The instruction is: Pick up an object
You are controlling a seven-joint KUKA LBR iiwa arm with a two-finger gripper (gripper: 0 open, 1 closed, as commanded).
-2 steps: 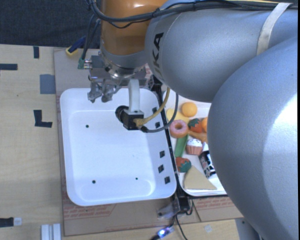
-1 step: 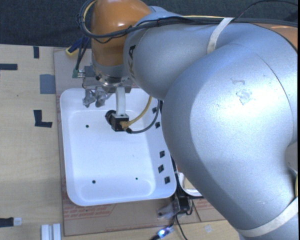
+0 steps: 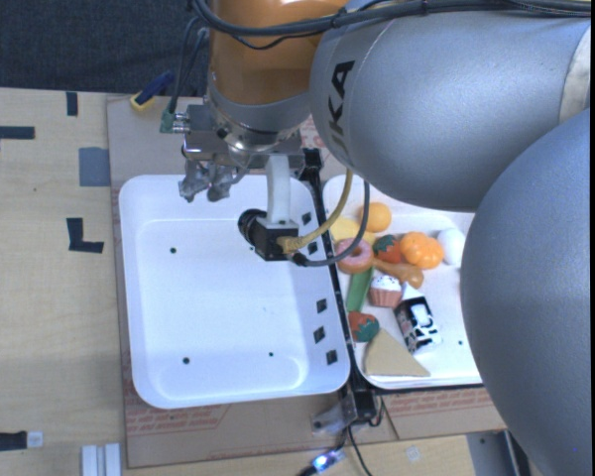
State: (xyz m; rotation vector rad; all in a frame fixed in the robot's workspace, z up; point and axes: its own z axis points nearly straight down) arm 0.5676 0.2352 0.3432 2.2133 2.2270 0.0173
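I see the grey arm sweeping in from the right and covering much of the bench, its orange band above the far edge of the left bin. The right bin holds the toy food: an orange fruit, a doughnut, a cupcake, a pale wedge and a black-and-white bottle. The claw hangs over the left bin's far rim; I cannot tell how its fingers are set.
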